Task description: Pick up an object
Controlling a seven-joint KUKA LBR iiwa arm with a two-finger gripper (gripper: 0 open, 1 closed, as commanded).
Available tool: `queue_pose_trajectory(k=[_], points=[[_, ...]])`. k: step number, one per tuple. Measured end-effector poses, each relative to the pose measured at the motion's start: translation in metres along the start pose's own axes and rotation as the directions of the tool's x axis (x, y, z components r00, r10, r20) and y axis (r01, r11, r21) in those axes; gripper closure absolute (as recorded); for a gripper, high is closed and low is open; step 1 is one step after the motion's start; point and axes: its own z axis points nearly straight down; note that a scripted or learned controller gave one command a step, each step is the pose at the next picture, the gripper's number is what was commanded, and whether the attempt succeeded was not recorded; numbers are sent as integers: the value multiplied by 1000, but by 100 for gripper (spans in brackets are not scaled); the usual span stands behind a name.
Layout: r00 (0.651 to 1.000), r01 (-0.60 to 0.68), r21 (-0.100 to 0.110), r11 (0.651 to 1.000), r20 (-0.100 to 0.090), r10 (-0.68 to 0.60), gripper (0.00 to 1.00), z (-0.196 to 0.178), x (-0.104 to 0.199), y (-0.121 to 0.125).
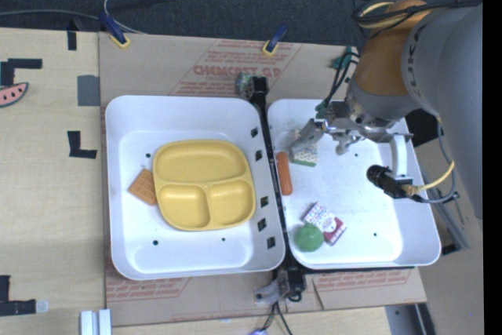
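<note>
Far left of the jaws, a yellow divided plate (205, 184) fills the left bin (125, 247), an orange cracker (143, 187) at its edge. Nearer, an orange carrot (284, 172) lies along the right bin (392, 247) wall. The jaws (307, 143) hover low, just above a small green-white packet (304, 158); their opening, cannot tell. Below them, a green ball (308, 238) touches a red-white packet (325, 222)

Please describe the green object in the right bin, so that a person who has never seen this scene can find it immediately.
Look at the right white bin, then at its near left corner. There lies a small round green ball, touching a red and white packet on its right. It is the only green, round thing in that bin; the orange carrot-like stick further back is long and thin.
</note>
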Motion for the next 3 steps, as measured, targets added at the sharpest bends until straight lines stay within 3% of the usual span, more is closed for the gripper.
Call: queue_pose_trajectory(k=[1, 2, 3], points=[[1000, -2, -3, 1000, 0, 2, 0, 98, -30, -54], [1000, -2, -7, 1000, 2, 2, 100, 88, -31, -54], [1000, -2, -7, 1000, 2, 2, 0, 88, -31, -54]])
